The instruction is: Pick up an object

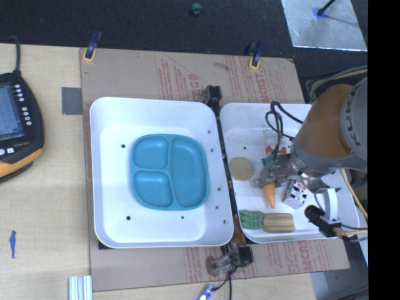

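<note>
My gripper (273, 171) hangs low over the middle of the right bin (250, 120), with the grey and orange arm reaching in from the right. An orange carrot (269, 195) lies just under and in front of it, tip pointing to the bin's front. Left of the gripper sits a round tan cookie (241, 167). A white die with dark spots (294, 196) rests right of the carrot. Along the front wall lie a green leafy piece (252, 218) and a tan bread roll (279, 222). The arm hides whatever is behind the gripper.
The left bin (106, 167) holds a blue divided plate (169, 170). A teach pendant (15, 124) lies on the bench at the far left. Clamps (254, 54) pin the cardboard under the bins.
</note>
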You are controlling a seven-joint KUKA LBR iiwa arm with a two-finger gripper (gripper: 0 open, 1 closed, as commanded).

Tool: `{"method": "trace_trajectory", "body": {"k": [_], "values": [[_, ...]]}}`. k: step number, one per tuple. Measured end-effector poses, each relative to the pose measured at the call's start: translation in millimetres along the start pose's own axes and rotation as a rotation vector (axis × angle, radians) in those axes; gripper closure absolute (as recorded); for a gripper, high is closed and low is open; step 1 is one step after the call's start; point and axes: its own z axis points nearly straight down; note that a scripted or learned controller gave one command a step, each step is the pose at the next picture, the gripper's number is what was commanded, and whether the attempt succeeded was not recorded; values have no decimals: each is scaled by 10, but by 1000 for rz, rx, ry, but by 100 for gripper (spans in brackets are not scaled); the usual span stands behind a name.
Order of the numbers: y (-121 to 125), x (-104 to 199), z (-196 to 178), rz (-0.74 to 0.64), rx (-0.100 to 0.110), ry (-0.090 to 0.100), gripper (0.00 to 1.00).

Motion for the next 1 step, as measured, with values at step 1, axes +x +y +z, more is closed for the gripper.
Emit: {"method": "trace_trajectory", "body": {"k": [1], "values": [[679,410,-914,3,-5,2,100]]}}
